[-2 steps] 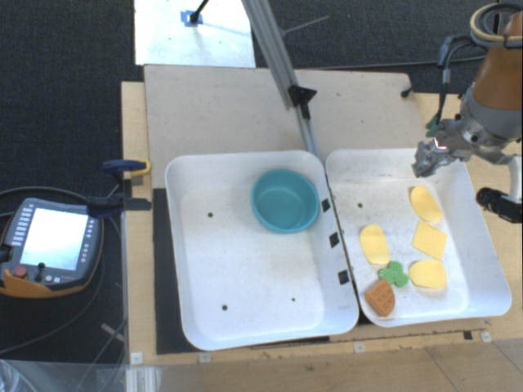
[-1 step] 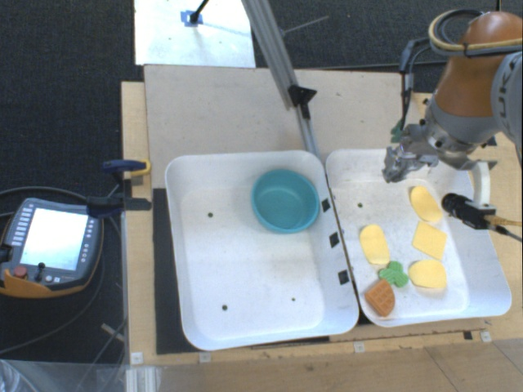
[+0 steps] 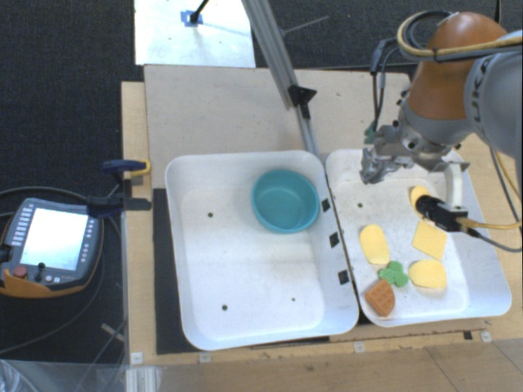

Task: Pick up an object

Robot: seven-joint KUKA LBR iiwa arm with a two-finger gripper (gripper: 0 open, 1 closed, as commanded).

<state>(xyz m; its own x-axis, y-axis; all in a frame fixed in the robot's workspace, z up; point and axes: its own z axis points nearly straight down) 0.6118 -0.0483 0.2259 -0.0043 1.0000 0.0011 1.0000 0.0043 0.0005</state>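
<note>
Nearest the camera, along the front of the right-hand shallow white plastic bin point(image 3: 482, 300), lie three items: one orange-brown ridged waffle-like piece point(image 3: 379, 298), one small green leafy toy piece point(image 3: 395, 274) touching its upper edge, and one rounded yellow lump point(image 3: 427, 274) just to the right. Behind these sit one pale yellow oval piece point(image 3: 374, 243) and one flat yellow square slab point(image 3: 430, 239). One further small yellow rounded piece point(image 3: 417, 195) lies farther back, partly covered by a black cable fitting. Count in this bin: six objects, four of them yellow.

Left of it, the second shallow white plastic bin point(image 3: 245, 300) holds one teal round plastic bowl point(image 3: 284, 201), upright, toward its rear right corner.

Farther back, over the rear left part of the right bin, hangs the grey two-finger gripper point(image 3: 373, 170) under the orange band of the arm point(image 3: 458, 64). Whether the claw is clenched or released cannot be told; no object is visibly in its grasp, and it stands apart from the yellow pieces.

Off the bench at far left lies one grey handheld control pendant point(image 3: 49, 243).
</note>
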